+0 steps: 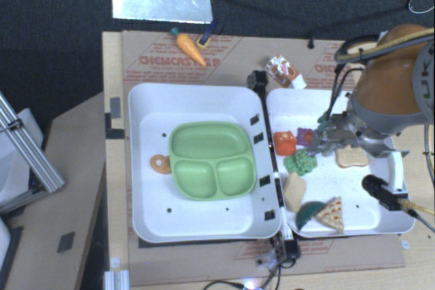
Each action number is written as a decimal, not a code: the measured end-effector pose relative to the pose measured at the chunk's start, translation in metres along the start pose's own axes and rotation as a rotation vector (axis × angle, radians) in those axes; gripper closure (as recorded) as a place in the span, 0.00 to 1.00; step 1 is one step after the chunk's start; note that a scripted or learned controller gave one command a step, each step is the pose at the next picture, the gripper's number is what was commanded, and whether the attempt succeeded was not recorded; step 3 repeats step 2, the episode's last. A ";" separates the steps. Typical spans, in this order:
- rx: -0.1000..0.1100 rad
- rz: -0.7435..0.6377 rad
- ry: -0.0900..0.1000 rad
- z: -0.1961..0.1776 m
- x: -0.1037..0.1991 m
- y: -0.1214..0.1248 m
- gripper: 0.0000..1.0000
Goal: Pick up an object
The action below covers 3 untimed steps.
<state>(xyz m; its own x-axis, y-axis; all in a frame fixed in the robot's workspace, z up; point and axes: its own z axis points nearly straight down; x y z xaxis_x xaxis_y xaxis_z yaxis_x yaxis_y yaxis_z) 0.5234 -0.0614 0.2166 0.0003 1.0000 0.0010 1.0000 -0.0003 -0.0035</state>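
**Gripper lowered into the right bin, nothing yet seen in its grasp**

Two white bins are set side by side on the bench. The left bin (pixel 146 166) holds one green divided tray (pixel 211 159) and, just beside the tray's left edge, one small orange ring (pixel 160 164). The right bin (pixel 370 221) holds the loose items, counted as seven: one pizza slice (pixel 331 214), one cream-coloured piece (pixel 294 191), one slice of toast (pixel 351 157), one dark green piece (pixel 309 212), one bunch of green broccoli (pixel 300 162), one red-orange block (pixel 285 143) and one purple piece (pixel 305 136). Outside the bins lie one carrot (pixel 189 49) and one small packet (pixel 285 72).

The gripper (pixel 325 138) is seen low over the right bin, near the purple piece and the broccoli. Whether it is released or clenched cannot be told.

The step in hand is judged to be the approach. A closing on one nearby item is called for next, followed by a lift.
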 end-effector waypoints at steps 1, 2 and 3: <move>-0.001 -0.001 0.000 -0.004 0.010 -0.043 1.00; -0.006 -0.004 -0.001 -0.013 0.013 -0.041 1.00; -0.006 -0.004 -0.001 -0.013 0.013 -0.041 1.00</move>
